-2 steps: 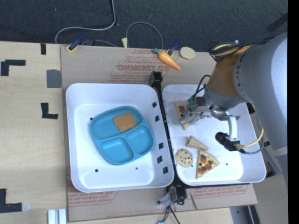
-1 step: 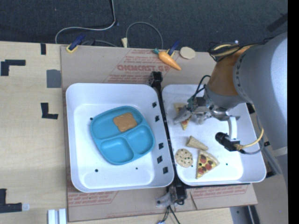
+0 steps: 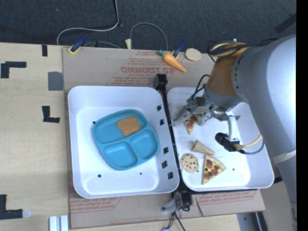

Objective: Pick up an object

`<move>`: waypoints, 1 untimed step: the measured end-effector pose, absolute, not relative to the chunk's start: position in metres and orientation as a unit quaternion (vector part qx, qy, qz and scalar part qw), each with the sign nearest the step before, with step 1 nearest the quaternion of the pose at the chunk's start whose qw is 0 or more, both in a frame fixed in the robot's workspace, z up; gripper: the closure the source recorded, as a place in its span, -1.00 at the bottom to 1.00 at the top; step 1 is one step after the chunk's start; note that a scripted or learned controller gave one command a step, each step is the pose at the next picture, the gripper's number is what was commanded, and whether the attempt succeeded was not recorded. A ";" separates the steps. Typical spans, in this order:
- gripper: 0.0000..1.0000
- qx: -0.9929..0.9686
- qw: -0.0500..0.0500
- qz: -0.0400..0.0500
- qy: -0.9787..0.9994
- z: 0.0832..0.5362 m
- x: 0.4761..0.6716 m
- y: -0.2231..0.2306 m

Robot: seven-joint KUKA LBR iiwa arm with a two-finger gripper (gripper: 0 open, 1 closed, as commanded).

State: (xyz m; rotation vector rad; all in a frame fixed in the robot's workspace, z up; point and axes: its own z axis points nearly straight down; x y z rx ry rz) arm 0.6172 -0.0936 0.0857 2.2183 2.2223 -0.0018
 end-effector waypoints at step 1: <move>1.00 0.706 0.003 0.000 0.708 0.097 0.617 -0.094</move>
